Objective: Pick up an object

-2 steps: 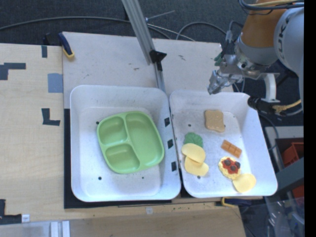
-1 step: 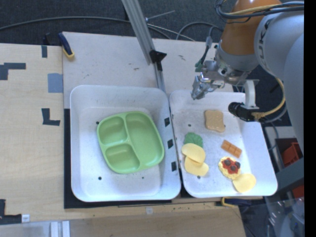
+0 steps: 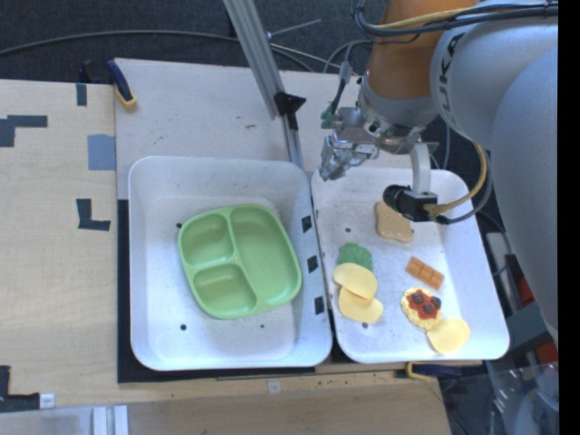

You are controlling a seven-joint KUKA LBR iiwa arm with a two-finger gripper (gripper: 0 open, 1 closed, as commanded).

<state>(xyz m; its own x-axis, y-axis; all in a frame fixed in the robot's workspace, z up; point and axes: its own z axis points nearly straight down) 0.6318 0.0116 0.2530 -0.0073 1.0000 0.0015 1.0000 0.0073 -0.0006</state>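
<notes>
Toy food pieces sit in the right bin (image 3: 480,270), all small, flat and probably light plastic: tan bread-like slice (image 3: 394,224) near the top, green leaf piece (image 3: 354,256) touching a yellow slice (image 3: 356,280), second yellow slice (image 3: 361,307) just below, small orange-brown block (image 3: 424,273), round piece with red topping (image 3: 422,305), pale yellow disc (image 3: 449,335) at the bottom corner. Left bin (image 3: 154,243) holds a green divided plate (image 3: 239,261), stiff, wide, thin rim only to pinch. Gripper (image 3: 333,163) hangs above the far left corner of the right bin, near the divider between bins, over bare floor; nothing visibly between its fingers, and how wide they stand I cannot tell, too small and dark.

Handling guess: pieces look rigid, smooth, likely slippery, low profile so fingers must go down almost to the bin floor. Best candidate is the orange-brown block: thicker, lies apart from neighbours, take it across the short sides. Stacked yellow slices and leaf are crowded, risk of nudging. Bread slice is nearest, grip across its edges.
</notes>
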